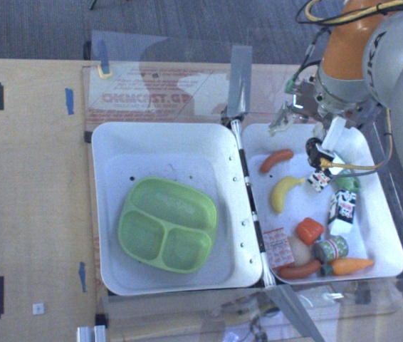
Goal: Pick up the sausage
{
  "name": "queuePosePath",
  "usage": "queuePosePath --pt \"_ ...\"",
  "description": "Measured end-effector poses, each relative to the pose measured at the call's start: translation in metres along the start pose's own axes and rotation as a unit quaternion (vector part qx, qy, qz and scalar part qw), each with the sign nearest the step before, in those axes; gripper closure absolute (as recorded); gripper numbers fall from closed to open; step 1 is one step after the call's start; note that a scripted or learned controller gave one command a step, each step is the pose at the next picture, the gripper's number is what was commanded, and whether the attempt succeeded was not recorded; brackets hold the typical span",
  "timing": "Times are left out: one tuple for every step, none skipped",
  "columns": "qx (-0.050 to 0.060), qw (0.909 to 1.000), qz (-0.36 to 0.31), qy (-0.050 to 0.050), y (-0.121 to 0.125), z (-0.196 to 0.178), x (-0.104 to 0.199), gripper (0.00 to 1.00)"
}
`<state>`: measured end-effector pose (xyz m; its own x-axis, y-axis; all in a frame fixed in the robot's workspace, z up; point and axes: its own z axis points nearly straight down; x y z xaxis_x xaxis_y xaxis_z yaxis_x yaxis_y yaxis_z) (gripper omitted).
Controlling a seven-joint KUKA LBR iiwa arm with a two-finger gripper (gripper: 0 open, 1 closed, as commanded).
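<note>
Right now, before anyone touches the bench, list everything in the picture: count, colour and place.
bins: two, white, side by side
divided plate: one, green, left bin
sausage: one, orange-red, right bin, far left part
banana: one, yellow, just nearer than the sausage
small patterned piece: one, black-and-white, right of the banana
carton: one, black-and-white, green top, right side
block: one, orange-red, middle
packet: one, red-and-white, by the left wall
can: one, greenish, near side
carrot: one, orange, near edge
long red piece: one, near edge
arm: one, grey, orange band
claw: one, over the right bin's far edge
</note>
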<state>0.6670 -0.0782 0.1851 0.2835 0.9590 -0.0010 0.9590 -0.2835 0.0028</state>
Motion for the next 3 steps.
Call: queuePosePath --pt "-0.001 0.9980 -0.064 0.001 0.004 0.099 -0.011 0.00" --pt "-0.001 0.9980 -0.064 0.001 0.004 0.089 -0.011 1.00" --pt "0.001 1.0000 0.001 0.000 -0.013 -0.066 0.045 1.00"
